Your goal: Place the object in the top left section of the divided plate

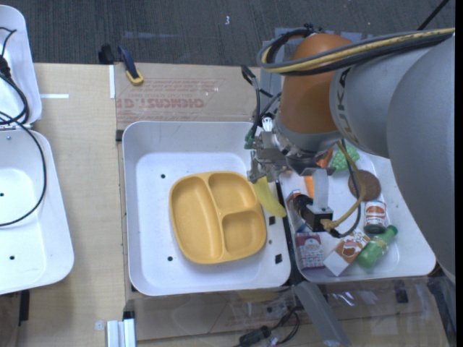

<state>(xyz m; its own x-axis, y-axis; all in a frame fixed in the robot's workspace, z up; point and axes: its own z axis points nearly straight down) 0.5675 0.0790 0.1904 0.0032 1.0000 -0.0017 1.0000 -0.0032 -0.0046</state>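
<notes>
A yellow divided plate (217,216) lies in the middle of the left white bin (145,194). It has one long section on its left and two smaller ones on its right. My gripper (265,172) hangs over the wall between the two bins, just past the plate's upper right corner. It is shut on a flat yellow object (270,197), which hangs down from the fingertips and overlaps the bin wall beside the plate's right rim. The orange band and grey arm cover much of the right bin (412,226).
The right bin holds several small items: a green bottle (377,249), a brown-lidded jar (374,216), a brown disc (364,185), a small carton (311,250) and a green piece (345,157). Cardboard (173,96) lies behind the left bin. A white basin (22,215) stands at far left.
</notes>
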